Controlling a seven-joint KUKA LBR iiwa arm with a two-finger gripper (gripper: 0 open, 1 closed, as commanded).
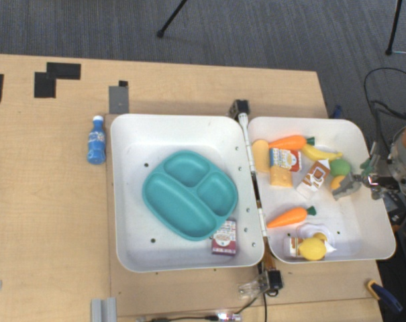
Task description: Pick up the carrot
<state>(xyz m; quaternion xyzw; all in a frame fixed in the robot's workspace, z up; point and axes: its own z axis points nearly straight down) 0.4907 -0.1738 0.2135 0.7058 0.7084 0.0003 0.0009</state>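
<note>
Lowest in the view, and so nearest to the camera, the lemon lies on a plastic wrapper in the right bin, down and to the left of our pincer. We see the pincer at the right rim of this bin, low over the floor, but whether it is open or closed we cannot tell, and nothing is visibly gripped.

We find two carrots. The lower carrot lies alone on bare floor, to the left of the pincer and a little below it. The upper carrot lies farther up and left, touching a small printed carton and near the banana.

We think several things can go wrong. The task names one carrot, so we may choose the crowded upper one, and then the pincer can catch the banana or the carton instead. The green toy and the brown-and-white carton stand just beside the pincer, so a sweep to the left can push them. A carrot is round and tapered, so it can roll or slip out.

The right bin also holds a yellow block and a pale orange cylinder. The left bin, well apart from the pincer, holds a teal divided plate and a small dark red carton just beside its lower corner.
</note>
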